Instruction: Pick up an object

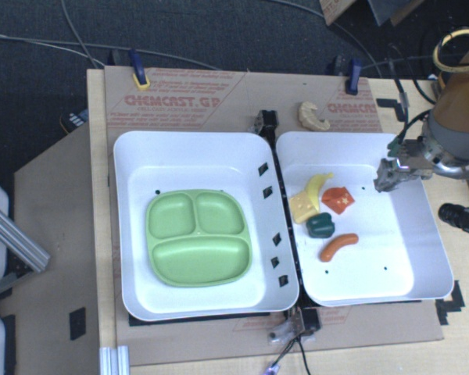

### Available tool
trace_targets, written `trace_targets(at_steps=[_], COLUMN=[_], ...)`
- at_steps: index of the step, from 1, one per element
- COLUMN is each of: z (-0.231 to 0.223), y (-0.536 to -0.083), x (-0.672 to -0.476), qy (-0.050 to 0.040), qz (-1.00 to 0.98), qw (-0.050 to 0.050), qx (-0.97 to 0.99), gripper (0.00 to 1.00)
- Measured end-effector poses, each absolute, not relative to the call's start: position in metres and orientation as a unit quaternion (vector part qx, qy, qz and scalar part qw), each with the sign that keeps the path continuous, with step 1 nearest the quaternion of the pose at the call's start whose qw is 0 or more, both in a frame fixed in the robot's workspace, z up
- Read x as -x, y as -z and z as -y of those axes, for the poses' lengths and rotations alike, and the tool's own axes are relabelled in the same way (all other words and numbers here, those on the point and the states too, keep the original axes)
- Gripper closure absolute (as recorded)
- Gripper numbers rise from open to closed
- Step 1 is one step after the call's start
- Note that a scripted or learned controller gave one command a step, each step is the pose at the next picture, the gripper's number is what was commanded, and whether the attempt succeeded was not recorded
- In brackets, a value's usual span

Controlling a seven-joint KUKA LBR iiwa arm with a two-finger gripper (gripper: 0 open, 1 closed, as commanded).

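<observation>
We judge this the approach step: our end effector [387,174] hangs over the right bin's [422,280] upper right part, well apart from the toy food, and how it is set we cannot tell. The red pepper [338,199], yellow banana [316,186], green piece [321,226] and orange sausage [338,246] cluster toward the bin's left. Next, we must travel left and descend over one.

Open floor on the right, a crowded patch by the divider

In the right bin [422,233], the toy food huddles near the left wall: banana [316,184], yellow piece [302,206], red piece [338,199], green piece [320,226], sausage [338,246]. The bin's right half lies bare, beside the gripper [384,175]. The green divided plate [198,237] covers most of the left bin [129,162] floor.
</observation>
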State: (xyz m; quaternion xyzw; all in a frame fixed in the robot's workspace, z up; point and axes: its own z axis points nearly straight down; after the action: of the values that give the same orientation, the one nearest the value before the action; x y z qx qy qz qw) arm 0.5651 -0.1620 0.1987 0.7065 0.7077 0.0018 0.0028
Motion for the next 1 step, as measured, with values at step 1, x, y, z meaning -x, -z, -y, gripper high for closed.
trace_targets(at_steps=[1], z=[0.1602], y=[-0.2570], x=[-0.5764], qy=[-0.0022], qz=[-0.708], qw=[0.004], qx=[-0.706], gripper=[1.00])
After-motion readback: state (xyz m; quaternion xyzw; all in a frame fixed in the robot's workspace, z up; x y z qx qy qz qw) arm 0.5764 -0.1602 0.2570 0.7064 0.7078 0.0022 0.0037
